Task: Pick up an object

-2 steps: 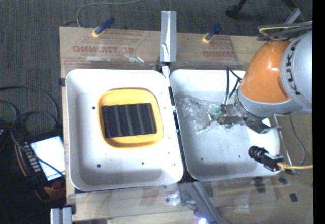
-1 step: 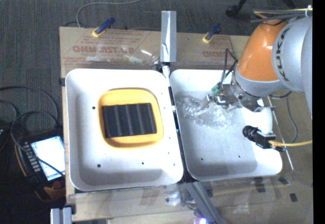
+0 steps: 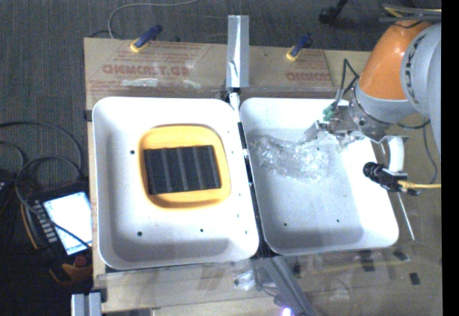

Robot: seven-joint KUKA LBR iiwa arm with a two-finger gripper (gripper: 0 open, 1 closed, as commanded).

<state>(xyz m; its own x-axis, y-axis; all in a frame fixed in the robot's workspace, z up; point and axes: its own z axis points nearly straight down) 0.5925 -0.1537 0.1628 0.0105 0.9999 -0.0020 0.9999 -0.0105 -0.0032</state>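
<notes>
A yellow rectangular object with a black ridged centre lies flat in the middle of the left bin. A crumpled clear plastic wrap lies in the upper part of the right bin. My gripper hangs at the end of the grey and orange arm over the right bin's upper right area. It is at the upper right edge of the plastic wrap. Whether it touches the wrap is unclear.
Two yellow and blue clamps hold a cardboard sheet behind the bins. A metal post stands at the seam between the bins. A black cable fitting hangs off the arm over the right rim. A lit tablet lies on the floor at the left.
</notes>
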